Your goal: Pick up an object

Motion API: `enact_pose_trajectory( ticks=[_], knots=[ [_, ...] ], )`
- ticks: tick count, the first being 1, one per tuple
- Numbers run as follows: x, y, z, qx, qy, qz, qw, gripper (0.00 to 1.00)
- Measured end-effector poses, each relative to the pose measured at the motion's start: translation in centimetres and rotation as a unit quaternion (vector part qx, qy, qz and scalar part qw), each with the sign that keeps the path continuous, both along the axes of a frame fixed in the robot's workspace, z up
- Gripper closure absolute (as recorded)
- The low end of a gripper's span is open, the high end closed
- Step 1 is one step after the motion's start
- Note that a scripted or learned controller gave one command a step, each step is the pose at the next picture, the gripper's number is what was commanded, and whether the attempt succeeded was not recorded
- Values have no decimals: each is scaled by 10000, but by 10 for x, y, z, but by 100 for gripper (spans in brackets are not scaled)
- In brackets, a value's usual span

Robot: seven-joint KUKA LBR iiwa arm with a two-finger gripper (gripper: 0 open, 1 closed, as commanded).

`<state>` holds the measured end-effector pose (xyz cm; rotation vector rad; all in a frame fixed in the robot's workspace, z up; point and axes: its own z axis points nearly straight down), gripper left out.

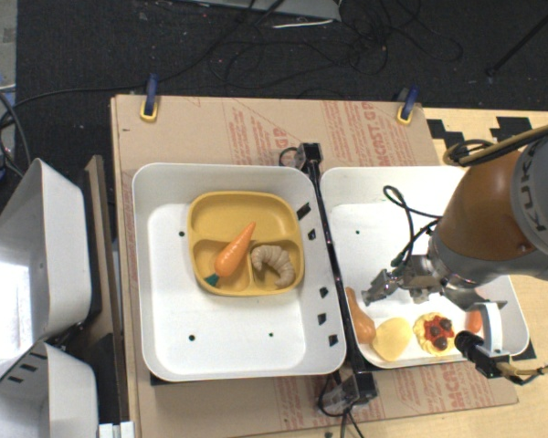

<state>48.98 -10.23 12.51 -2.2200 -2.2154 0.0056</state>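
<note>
Two bins, one arm: approaching a pick in the right bin

I am watching from above as the grey arm (pixel 493 226), with its orange band, is reaching in from the right over the right bin (pixel 365 190). The claw (pixel 384 287) is hovering low over the bin's front half, pointing left toward the divider between the bins. I am judging this to be the approach step: nothing is sitting between the fingers, so no object is picked yet.

The claw's fingers are looking slightly spread, but they are small and dark against the bin, so I cannot tell for certain how far apart they are. I am seeing nothing gripped and cannot confirm any contact.

Candidate objects are lying along the front edge of the right bin. An orange-tan piece (pixel 360 316) is resting just below and left of the claw, near the divider. A pale yellow round piece (pixel 393 338) is sitting just beside it, and a small tart-like piece with red and dark topping (pixel 434 332) is lying further right.

The left bin (pixel 164 336) is carrying a yellow divided plate (pixel 237 210) holding a toy carrot (pixel 234 250) and a pale shrimp-like piece (pixel 274 263).

Next, I am judging, the claw needs lowering over the nearest piece and closing squarely around it.
</note>
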Motion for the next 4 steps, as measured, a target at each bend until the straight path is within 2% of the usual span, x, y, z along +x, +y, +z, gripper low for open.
enact_pose_trajectory(
  ticks=[1, 2, 4],
  knots=[
    [2, -1, -31, -17, -61, -13, 10000, 0],
    [2, -1, -21, -12, -54, -17, 10000, 100],
    [8, -8, 92, -13, -62, 25, 10000, 100]
  ],
)
